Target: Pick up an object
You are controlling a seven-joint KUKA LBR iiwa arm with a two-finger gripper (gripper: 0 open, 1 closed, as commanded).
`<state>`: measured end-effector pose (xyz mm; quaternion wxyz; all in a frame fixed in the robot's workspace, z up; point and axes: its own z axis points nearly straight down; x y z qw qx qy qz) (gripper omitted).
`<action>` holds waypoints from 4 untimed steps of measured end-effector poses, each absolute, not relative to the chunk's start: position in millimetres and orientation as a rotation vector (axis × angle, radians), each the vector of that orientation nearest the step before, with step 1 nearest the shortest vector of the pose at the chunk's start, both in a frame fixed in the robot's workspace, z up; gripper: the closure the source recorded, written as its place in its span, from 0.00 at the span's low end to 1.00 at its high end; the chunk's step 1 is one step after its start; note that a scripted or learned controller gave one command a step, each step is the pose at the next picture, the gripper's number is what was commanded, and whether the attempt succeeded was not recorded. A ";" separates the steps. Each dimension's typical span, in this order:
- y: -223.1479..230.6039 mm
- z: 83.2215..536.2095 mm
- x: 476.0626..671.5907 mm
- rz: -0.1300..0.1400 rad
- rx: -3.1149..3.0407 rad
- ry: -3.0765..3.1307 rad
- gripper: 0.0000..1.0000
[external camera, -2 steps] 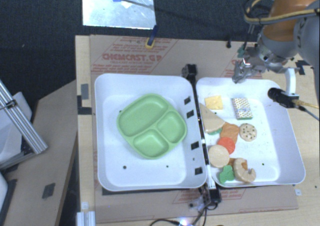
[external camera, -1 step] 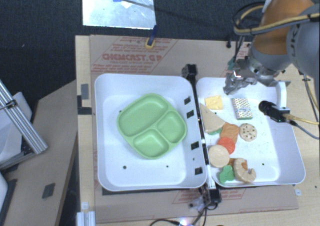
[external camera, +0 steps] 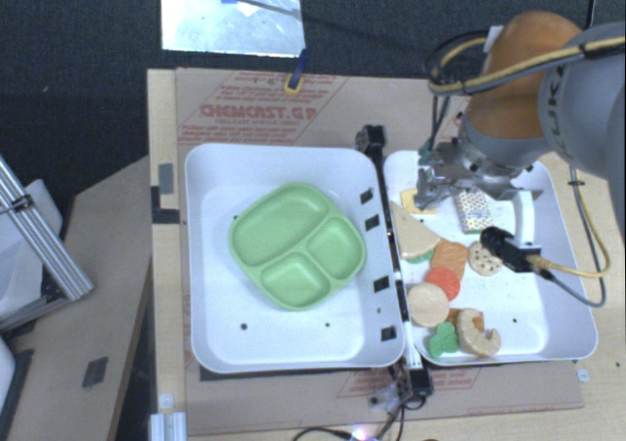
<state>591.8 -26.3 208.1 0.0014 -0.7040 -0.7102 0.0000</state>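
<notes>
The arm (external camera: 577,77) runs off the frame's right edge and hides the right bin's (external camera: 562,336) far rim. The gripper's (external camera: 427,197) fingertips are too blurred to read. A metal rail (external camera: 39,243) is cut off at the left edge.

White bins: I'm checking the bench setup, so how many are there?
2. The left bin holds a green divided plate. The right bin holds the toy food pieces, with the claw over its upper left part.

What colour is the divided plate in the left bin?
Light green, all three compartments alike; the divided plate shows plainly in the camera view.
</notes>
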 end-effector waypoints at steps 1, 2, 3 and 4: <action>4.5 212.7 554.5 0.000 -2.211 -2.229 1.00; 48.7 213.9 516.2 0.000 -2.209 -2.229 1.00; 78.3 214.8 499.2 -0.001 -2.210 -2.229 1.00; 69.0 231.8 503.4 -0.004 -2.221 -2.224 1.00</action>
